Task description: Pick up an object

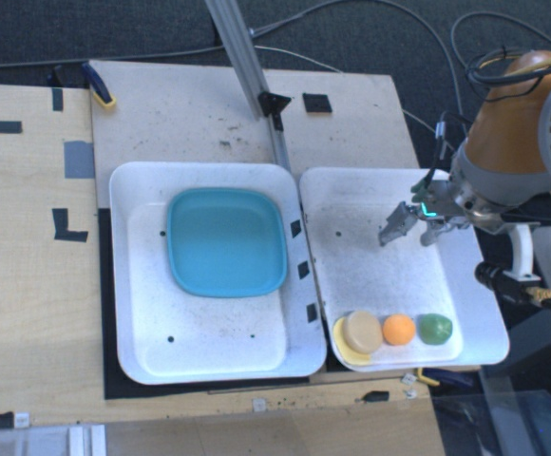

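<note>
Over the right bin [465, 283], gripper [408, 231] hangs with fingers apart, nothing between them. Bun [361, 331], orange ball [399, 331], green ball [435, 329] sit along near edge.

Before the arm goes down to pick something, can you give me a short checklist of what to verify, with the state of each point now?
1. Objects are within the right bin: ok. A tan round piece, an orange ball and a green ball lie in a row along its near edge.
2. Gripper carries nothing: ok, nothing is between its fingers.
3. Gripper is open enough for a grasp: ok, the two fingers stand apart.
4. Gripper is above a target: not ok, it hangs over the bare middle of the right bin, away from the row.
5. Space around each target: not ok, the three lie close together near the bin wall.
6. Left bin: holds a blue plate, away from the gripper's path: ok.
</note>
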`<state>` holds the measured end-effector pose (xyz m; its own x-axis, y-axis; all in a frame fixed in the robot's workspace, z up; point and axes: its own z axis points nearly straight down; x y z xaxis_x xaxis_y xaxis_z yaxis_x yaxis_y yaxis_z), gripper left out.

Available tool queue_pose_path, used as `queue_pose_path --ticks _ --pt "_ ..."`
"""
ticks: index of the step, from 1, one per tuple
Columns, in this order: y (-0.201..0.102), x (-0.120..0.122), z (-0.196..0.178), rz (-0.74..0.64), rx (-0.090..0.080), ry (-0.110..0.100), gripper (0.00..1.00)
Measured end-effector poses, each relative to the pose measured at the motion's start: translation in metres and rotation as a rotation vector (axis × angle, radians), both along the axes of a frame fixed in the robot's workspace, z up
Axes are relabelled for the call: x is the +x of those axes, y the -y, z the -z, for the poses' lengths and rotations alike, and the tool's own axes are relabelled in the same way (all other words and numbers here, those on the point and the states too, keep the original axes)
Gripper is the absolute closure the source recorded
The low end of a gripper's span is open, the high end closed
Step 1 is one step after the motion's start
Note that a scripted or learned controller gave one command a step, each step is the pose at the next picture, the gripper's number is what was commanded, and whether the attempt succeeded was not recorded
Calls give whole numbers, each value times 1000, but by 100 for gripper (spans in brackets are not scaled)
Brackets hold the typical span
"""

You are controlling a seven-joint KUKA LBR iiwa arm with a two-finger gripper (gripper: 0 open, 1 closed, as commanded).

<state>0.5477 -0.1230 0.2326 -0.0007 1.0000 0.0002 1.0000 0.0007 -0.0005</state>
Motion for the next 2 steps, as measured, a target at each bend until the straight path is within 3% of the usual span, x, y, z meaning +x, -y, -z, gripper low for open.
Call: queue_pose_path --ticks 1,2 --pt "0 0 0 0 0 0 0" --pt "-3 -3 63 0 0 -5 0"
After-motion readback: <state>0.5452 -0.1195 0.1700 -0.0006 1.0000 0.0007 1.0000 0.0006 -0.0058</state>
